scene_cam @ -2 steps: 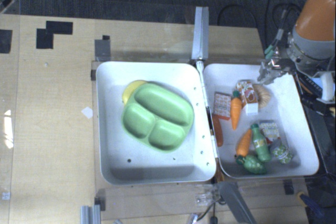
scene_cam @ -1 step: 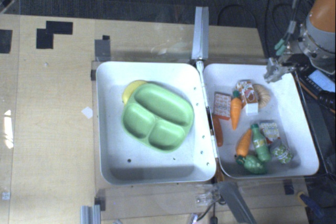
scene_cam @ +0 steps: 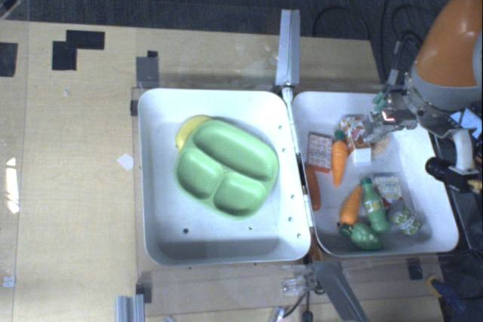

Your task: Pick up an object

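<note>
where arm enters from right, gripper sits over far right part of right bin, above small packet; finger state: cannot tell, nothing seen held. right bin, near far edge: packet, white block, upright carrot. left edge: red-orange packet, slim red-brown stick. near edge: second carrot, green bottle, green vegetable, printed pouch, small green-white item. left bin: green compartment tray, centre, tilted, overlapping yellow item at far-left side.
</note>
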Controlling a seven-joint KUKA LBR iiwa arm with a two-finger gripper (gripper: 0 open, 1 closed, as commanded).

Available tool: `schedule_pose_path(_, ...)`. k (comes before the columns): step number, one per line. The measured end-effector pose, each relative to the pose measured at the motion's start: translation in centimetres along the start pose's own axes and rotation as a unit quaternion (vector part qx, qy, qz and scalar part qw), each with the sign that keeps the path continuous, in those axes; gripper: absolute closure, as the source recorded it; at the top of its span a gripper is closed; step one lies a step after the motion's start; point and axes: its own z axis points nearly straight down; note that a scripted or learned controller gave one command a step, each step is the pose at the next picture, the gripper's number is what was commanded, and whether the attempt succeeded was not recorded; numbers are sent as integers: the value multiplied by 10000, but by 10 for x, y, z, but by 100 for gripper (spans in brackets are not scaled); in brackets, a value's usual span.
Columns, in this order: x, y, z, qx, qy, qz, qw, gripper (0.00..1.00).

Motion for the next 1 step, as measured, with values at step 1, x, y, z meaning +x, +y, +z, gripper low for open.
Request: schedule_pose_path(1, -72, -5, 5, -14, -8, 233, 9997, 100)
